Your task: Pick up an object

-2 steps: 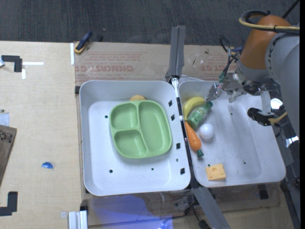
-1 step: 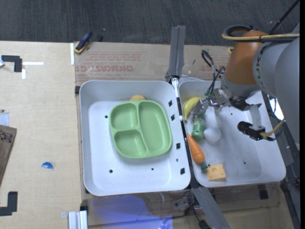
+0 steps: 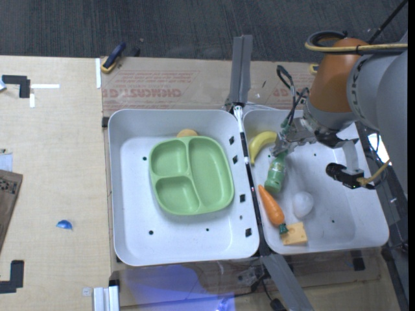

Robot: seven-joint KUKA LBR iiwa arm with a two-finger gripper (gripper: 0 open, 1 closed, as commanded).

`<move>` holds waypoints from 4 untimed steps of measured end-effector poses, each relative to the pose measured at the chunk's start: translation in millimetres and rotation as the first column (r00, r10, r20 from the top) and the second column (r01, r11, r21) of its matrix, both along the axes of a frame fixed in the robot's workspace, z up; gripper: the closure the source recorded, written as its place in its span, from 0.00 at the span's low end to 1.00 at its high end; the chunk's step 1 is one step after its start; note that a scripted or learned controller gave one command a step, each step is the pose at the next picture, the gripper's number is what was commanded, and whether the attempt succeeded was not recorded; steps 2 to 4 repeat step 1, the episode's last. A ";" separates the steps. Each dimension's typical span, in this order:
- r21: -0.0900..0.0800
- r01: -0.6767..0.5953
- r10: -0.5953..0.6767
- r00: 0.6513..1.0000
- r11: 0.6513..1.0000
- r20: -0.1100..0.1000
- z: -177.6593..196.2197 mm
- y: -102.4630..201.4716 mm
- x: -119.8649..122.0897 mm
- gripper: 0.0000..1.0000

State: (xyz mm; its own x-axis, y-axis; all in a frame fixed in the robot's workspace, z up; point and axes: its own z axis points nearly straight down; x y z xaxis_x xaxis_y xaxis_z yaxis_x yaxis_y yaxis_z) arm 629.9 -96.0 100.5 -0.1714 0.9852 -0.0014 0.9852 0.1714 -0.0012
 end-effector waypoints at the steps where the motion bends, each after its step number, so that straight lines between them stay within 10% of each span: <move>1: 0.000 0.127 -0.127 0.992 0.992 -0.001 90.5 71.9 0.7 1.00; 4: 0.000 0.127 -0.127 0.992 0.992 -0.001 90.5 71.9 0.7 1.00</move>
